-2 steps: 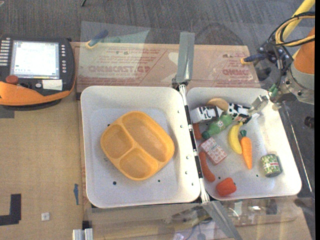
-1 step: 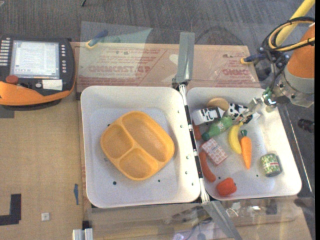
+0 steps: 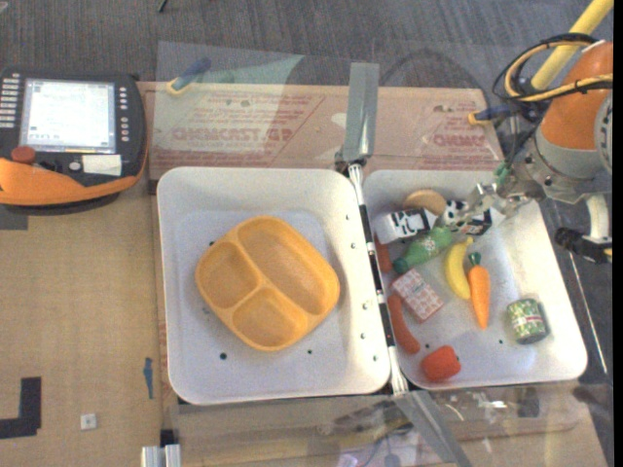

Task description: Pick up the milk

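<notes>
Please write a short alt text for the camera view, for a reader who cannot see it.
The gripper hovers over the right bin, near the milk, among toy food. The left bin holds an orange divided plate.

You see an orange-yellow tray (image 3: 268,282) in the white left bin (image 3: 175,290). In the white right bin (image 3: 565,348): black-and-white patched milk (image 3: 414,223), yellow banana (image 3: 458,269), orange carrot (image 3: 480,295), green bottle (image 3: 424,249), red tomato (image 3: 441,363).
</notes>
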`<move>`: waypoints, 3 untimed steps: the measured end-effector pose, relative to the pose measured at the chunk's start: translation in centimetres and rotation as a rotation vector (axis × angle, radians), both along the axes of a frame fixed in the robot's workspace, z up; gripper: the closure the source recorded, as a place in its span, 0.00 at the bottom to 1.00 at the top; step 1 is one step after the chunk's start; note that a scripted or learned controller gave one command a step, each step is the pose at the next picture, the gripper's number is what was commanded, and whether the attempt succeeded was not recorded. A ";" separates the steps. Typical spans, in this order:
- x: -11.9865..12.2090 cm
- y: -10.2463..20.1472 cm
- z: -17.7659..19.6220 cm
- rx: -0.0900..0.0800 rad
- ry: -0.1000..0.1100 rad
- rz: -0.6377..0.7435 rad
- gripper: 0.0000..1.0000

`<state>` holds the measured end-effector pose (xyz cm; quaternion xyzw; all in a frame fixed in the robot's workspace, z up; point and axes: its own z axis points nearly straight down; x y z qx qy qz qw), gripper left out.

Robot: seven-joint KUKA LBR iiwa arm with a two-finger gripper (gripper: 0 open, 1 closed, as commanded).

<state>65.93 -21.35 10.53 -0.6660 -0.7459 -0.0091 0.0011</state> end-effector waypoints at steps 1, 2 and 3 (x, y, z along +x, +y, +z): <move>0.6 -0.6 1.7 -0.025 -0.032 0.002 1.00; -4.5 4.6 5.5 -0.014 0.010 -0.080 1.00; -8.3 3.9 4.7 -0.014 0.011 -0.097 1.00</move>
